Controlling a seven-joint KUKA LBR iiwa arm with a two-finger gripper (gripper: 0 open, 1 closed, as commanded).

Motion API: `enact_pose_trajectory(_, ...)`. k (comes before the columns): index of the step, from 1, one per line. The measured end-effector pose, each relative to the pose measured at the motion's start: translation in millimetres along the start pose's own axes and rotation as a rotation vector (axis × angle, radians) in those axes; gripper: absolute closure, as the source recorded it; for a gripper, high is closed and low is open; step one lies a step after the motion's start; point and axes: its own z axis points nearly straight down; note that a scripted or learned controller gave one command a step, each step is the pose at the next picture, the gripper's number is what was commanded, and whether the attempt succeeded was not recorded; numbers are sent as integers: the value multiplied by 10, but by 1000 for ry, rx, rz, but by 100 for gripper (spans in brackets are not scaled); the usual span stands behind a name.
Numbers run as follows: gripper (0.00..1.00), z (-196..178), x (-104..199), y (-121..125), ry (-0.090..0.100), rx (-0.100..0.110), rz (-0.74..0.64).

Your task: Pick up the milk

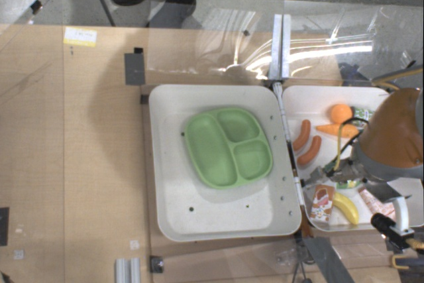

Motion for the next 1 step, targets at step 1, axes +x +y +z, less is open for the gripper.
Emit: enact_pose_trajectory(1,100,-173,-68,77,-19,-29,5)
